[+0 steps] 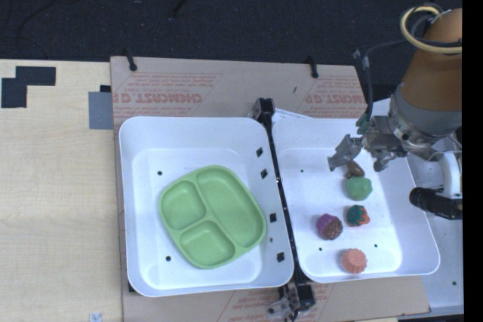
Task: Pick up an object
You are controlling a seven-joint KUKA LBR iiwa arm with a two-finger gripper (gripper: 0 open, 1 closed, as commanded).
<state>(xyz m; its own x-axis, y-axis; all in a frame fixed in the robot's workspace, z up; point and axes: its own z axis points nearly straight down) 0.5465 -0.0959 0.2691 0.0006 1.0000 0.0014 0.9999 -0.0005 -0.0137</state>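
Note:
The right bin (392, 253) holds several small toy foods: a green ball (359, 188), a small brown piece (353, 171) touching its upper edge, a purple lump (328, 225), a green-and-orange piece (358, 216) and an orange-pink piece (353, 261). My gripper (364, 157) hangs over the bin's upper middle, just above the brown piece and the green ball. It is open, one grey finger (343, 155) spread out to the left. Nothing sits between the fingers.
A green divided plate (211, 216) lies in the left bin (143, 162). A black divider (275, 192) runs between the two bins. The arm's grey body with its orange band (438, 56) leans in from the right. Brown cardboard lies under both bins.

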